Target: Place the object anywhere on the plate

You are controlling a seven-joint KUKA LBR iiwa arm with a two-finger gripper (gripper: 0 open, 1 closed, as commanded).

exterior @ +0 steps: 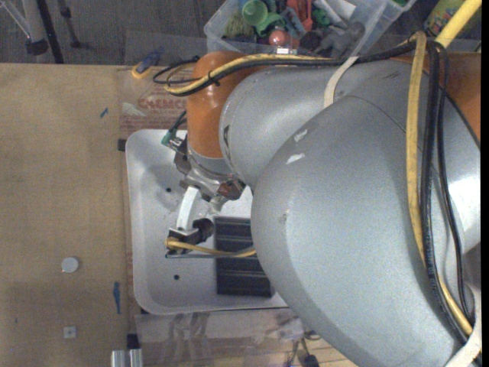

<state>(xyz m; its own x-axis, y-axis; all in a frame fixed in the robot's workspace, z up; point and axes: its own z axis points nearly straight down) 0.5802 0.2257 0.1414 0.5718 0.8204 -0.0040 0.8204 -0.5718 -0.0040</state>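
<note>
My gripper (203, 196) hangs below the orange wrist band (205, 105), low over the left white bin (149, 228) near its middle. The big grey arm (344, 205) reaches in from the right. It covers the right part of this bin and everything beyond it. I see nothing between the gripper and the bin floor that I can name. On the bare white floor to the left of the gripper lie only a few small dark specks (170, 190).
A clear tub of colourful toys (306, 10) stands at the back, beyond the bins. The brown bench top (61, 167) spreads to the left, with a small grey disc (69, 264) on it. A yellow and blue tool (145, 66) lies near the bin's far left corner.
</note>
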